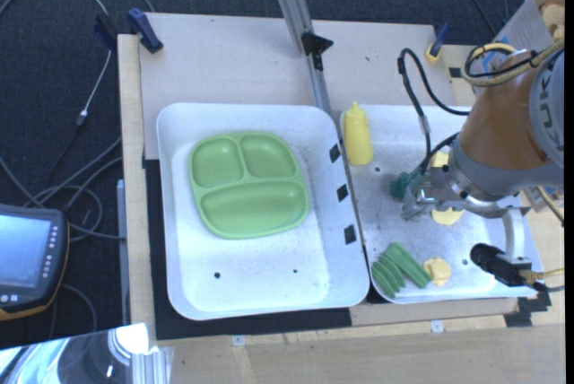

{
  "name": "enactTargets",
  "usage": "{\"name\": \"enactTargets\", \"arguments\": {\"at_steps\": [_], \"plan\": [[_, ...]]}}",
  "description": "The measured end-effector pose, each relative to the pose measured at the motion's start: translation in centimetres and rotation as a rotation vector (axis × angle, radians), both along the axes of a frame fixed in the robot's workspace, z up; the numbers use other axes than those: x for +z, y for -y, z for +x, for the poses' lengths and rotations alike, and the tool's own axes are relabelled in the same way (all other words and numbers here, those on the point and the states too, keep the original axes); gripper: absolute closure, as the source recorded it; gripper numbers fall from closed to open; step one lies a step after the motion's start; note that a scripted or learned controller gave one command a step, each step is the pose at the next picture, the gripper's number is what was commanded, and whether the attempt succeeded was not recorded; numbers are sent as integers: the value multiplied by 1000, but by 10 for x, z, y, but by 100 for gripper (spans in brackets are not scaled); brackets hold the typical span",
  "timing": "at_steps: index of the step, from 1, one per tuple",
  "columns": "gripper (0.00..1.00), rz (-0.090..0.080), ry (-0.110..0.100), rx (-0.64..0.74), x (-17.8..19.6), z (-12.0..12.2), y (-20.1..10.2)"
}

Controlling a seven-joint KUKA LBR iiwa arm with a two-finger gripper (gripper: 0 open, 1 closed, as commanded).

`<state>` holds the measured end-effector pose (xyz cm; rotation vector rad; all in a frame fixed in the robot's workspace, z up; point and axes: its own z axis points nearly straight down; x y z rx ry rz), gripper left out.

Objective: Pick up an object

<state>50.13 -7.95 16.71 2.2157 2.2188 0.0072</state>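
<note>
Arm (pixel 502 135) over half-hidden yellow pieces (pixel 446 213)

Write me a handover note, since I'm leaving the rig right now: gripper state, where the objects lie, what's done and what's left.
Gripper: low in the right white bin, over its middle; nothing visibly between its fingers.
Right bin: yellow plastic squeeze bottle at the upper left; small dark green object right at the gripper; green ridged piece and small yellow chunk near the front edge; a yellow item partly under the wrist.
Left white bin: light green divided plastic plate.
Done: no pick visible.
Left: grasp an object and lift it.
</note>
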Motion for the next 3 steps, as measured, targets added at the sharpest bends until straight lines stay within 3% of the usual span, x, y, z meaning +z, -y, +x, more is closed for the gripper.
{"name": "enactTargets", "arguments": {"at_steps": [2, 3], "plan": [[100, 0, 0, 0, 107, -2, 3], [100, 1, -5, 4, 91, 27, -39]]}}
